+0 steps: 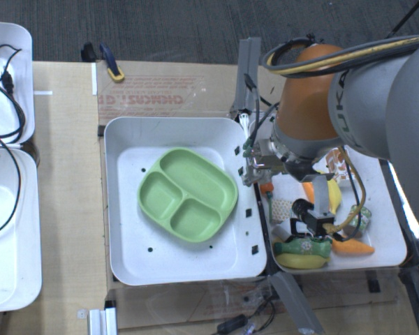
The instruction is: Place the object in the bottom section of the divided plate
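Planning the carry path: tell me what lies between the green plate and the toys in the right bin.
In the camera view, a strip of the left bin's white floor with small black marks, then the two bins' adjoining walls.

Slanted overhead view of bench point(63, 187)
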`<action>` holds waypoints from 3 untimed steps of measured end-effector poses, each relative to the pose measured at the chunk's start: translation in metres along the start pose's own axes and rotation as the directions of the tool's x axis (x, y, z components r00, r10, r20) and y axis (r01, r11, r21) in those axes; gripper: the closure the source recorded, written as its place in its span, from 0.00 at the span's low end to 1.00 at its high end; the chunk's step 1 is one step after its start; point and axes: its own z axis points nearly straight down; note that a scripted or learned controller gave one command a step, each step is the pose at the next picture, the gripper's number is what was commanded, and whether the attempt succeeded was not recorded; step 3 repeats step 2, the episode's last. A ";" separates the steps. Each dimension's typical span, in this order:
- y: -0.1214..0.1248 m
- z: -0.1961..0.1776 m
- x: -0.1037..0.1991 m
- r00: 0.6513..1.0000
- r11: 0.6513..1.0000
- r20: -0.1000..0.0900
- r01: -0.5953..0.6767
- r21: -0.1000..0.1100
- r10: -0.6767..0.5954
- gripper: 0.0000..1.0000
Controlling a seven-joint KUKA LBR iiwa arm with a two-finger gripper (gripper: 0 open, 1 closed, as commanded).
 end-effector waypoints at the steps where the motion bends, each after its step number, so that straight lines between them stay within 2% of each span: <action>1: 0.000 0.000 -0.001 1.000 1.000 0.000 -0.001 -0.001 0.001 0.00; 2: 0.000 -0.008 -0.002 1.000 1.000 0.001 -0.005 0.002 0.005 1.00; 3: 0.000 -0.008 -0.002 1.000 1.000 0.001 -0.005 0.002 0.005 1.00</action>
